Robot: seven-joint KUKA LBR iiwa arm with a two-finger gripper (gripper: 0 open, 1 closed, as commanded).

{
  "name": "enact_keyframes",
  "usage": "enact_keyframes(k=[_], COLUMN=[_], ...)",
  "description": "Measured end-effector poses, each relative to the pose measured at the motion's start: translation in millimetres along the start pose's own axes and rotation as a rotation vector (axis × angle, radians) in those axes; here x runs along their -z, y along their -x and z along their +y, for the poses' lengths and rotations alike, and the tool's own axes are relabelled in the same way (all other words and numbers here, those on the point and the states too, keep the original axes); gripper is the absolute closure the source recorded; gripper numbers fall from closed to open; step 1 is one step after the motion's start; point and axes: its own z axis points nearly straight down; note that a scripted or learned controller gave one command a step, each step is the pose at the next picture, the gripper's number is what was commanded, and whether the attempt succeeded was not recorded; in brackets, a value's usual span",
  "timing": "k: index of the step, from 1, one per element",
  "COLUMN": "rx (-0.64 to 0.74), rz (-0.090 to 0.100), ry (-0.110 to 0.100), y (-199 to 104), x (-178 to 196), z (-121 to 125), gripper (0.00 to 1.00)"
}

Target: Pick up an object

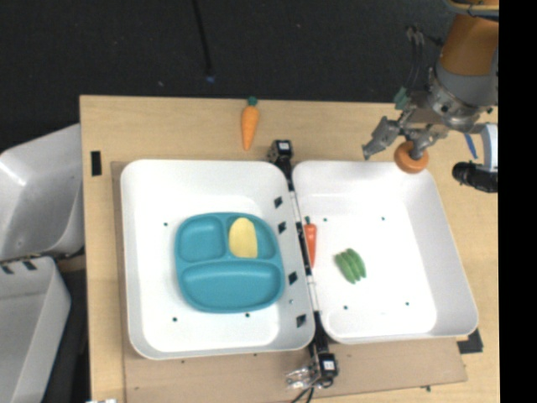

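My gripper (394,147) hangs over the back rim of the right bin (436,225), at the upper right. Its two fingers are spread apart, so it is open with nothing between them. A small round orange object (411,159) lies on the bin's back edge just under the right fingertip (417,145). In the right bin there is a green vegetable (351,265), well in front of the gripper. A small red-orange piece (310,242) lies at the seam between the bins. An orange carrot (249,122) rests on the bench behind the left bin.
The left bin (151,309) holds a blue divided plate (210,288) with a yellow object (243,238) in its upper right compartment. Black clips (281,151) sit along the seam. A white box (33,200) stands left of the bench.
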Motion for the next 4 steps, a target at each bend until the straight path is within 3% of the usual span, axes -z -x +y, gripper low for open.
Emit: enact_keyframes(k=[1,4], rx=[0.003,0.005], rz=[-0.002,-0.002], ry=[0.011,0.009], y=[-0.2,11.3], x=[7.3,-145.1], z=[1.7,-4.6], gripper=[0.00,0.00])
